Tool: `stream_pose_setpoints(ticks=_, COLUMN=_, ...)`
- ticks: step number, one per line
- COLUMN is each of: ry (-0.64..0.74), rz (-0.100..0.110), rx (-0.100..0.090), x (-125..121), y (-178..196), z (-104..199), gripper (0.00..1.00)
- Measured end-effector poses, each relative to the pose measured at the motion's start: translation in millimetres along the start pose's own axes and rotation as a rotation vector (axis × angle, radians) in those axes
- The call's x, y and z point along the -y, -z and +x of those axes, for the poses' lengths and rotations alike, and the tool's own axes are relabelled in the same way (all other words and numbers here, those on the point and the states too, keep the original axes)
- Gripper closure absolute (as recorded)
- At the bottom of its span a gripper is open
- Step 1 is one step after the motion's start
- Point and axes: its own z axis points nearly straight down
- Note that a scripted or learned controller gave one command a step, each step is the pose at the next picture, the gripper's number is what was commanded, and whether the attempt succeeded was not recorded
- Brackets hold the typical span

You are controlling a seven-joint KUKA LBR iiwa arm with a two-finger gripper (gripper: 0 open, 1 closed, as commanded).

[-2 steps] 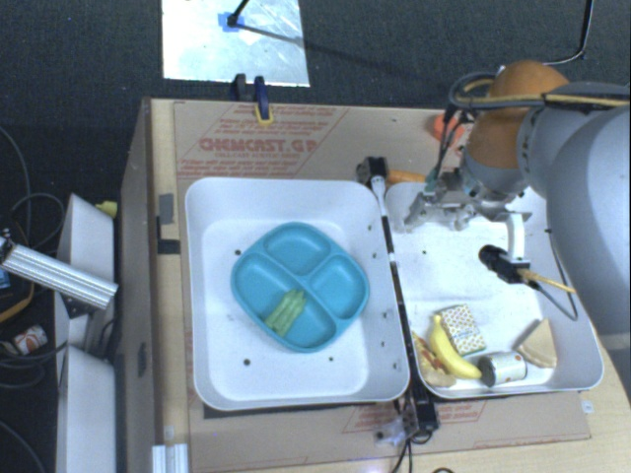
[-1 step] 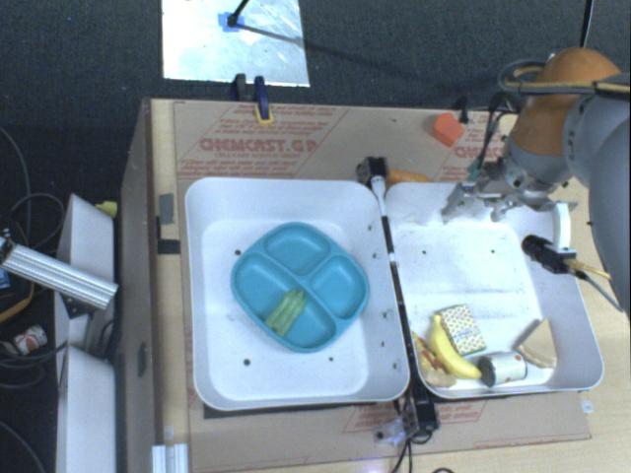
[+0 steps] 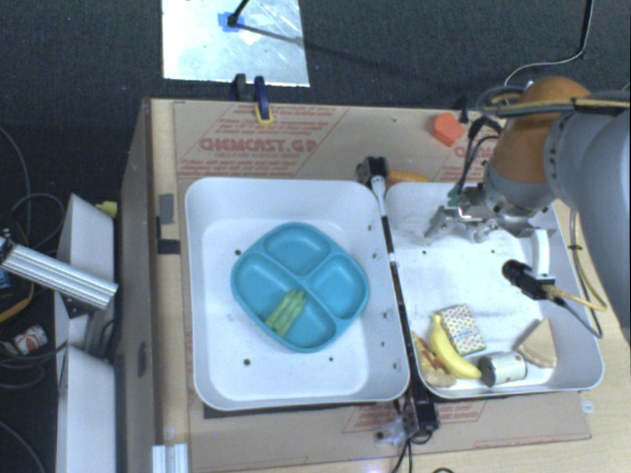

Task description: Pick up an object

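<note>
My gripper (image 3: 455, 229) hangs over the upper part of the right bin (image 3: 582, 363), open, with its two metal fingers spread and nothing between them. The objects lie well below it along the bin's front edge: a yellow banana (image 3: 449, 348), a patterned block (image 3: 460, 327), a small white can (image 3: 505, 368) on its side and a tan wedge of bread (image 3: 537, 345). The white floor under the gripper is bare.
The left bin (image 3: 212, 264) holds a blue divided plate (image 3: 325, 284) with a green piece (image 3: 285, 310) in one compartment. An orange stick (image 3: 406, 176) lies at the right bin's back edge. An orange block (image 3: 446, 128) sits on the bench behind.
</note>
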Motion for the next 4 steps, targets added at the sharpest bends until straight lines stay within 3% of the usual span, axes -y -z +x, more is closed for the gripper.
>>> stream_pose_setpoints(ticks=1, ry=-0.002, rz=-0.004, rx=0.003, x=-24.4, y=52.9, z=-82.1, gripper=0.00)
stream_pose_setpoints(ticks=2, ry=0.001, rz=0.000, rx=-0.001, x=-23.9, y=9.0, z=-54.1, gripper=0.00)
stream_pose_setpoints(ticks=3, ry=0.003, rz=-0.005, rx=0.001, x=-25.5, y=21.5, z=-54.7, gripper=1.00)
stream_pose_setpoints(ticks=4, ry=0.004, rz=-0.005, rx=0.002, x=-25.4, y=21.3, z=-54.8, gripper=0.00)
